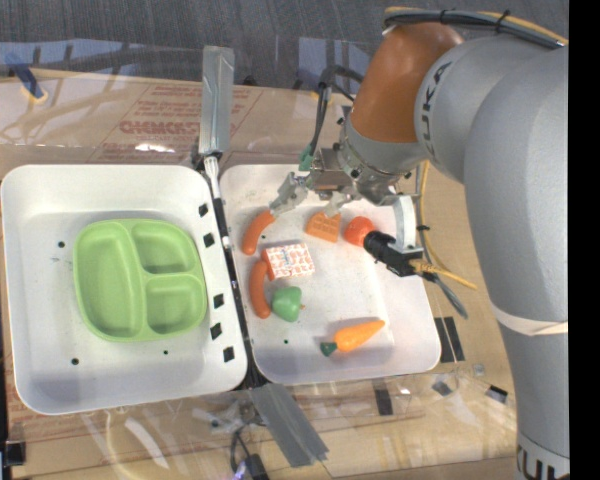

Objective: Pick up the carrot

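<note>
Right of the two white bins (pixel 420 318) holds the carrot (pixel 354 337), lying at six o'clock from the gripper (pixel 325 193); whether it's spread, I can't tell.

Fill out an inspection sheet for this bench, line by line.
Surface: two shallow white bins side by side, the left bin and the right bin, on a bench under clear sheeting.
Job's things: carrot lies near the right bin's front edge, green end toward the left, untouched.
Clutter: green divided tray in the left bin; two sausages, patterned cube, green pepper, orange block and tomato in the right bin.
Grippers: pincer over the right bin's back, finger state unclear.
Cables: black cable along the arm.
Surroundings: tape strips at the front.
</note>
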